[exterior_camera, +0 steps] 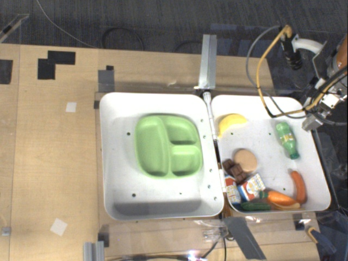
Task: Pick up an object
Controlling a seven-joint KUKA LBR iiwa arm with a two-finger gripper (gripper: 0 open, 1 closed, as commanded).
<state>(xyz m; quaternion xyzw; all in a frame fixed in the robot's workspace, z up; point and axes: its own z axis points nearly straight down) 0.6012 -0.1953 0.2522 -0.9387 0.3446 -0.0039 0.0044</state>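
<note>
The right bin (318, 162) holds several items. A yellow lemon-like piece (231, 123) lies at its far left and a green bottle (286, 140) at its far right. A round tan bun (246, 160) sits in the middle, with a brown chocolate piece (235, 170) beside it. Along the near wall lie a red-and-white carton (250, 188), a dark green cucumber (255, 205), an orange carrot (281, 199) and a reddish sausage (298, 186). My gripper (318, 116) hangs at the bin's far right corner, just right of the bottle and above the rim, with nothing visibly in it.
The left bin (117, 162) carries a green divided tray (168, 145). A metal post (206, 64) stands behind the wall between the bins. Yellow and black cables (266, 86) loop over the right bin's far edge. Wooden bench (49, 162) extends to the left.
</note>
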